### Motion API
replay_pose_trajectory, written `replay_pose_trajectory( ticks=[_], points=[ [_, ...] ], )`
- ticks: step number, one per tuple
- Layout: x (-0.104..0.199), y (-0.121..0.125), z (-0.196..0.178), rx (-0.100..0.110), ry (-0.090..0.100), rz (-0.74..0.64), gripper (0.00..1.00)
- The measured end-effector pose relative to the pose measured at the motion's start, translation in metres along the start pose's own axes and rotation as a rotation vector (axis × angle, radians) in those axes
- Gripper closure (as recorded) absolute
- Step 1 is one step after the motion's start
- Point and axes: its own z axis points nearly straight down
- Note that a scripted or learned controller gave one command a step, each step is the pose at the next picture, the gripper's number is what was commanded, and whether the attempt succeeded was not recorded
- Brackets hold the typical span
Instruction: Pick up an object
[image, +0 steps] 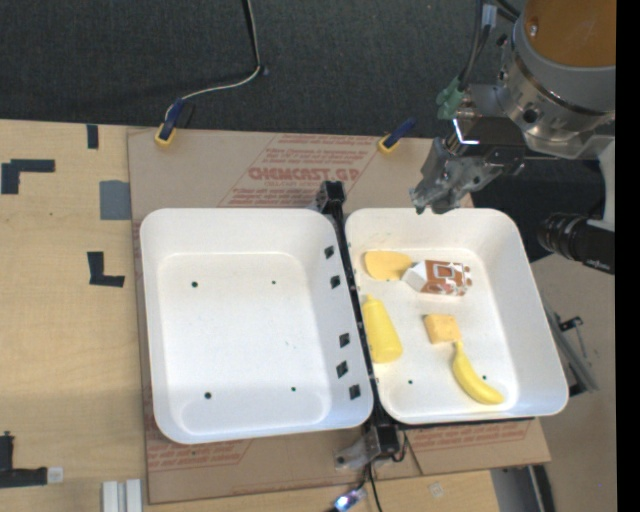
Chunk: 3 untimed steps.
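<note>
Currently the gripper (441, 196) hovers over the right white bin's (520, 300) far rim — finger state unclear; descending there risks striking plastic.

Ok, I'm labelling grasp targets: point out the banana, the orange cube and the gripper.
banana (474, 379): camera view, middle of its curve.
orange cube (441, 328): camera view, top face.
gripper (436, 199): camera view, at its fingertips.

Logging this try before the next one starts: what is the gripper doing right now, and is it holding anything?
Gripper: above the far rim of the right bin, nothing seen between its fingers; open or shut cannot be told.
</note>
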Motion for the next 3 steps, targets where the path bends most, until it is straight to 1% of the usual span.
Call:
replay_pose_trajectory(
  ticks=[3],
  points=[
    [0.0059,0.0015,0.0005,0.000,0.000,0.001,1.00]
  ],
)
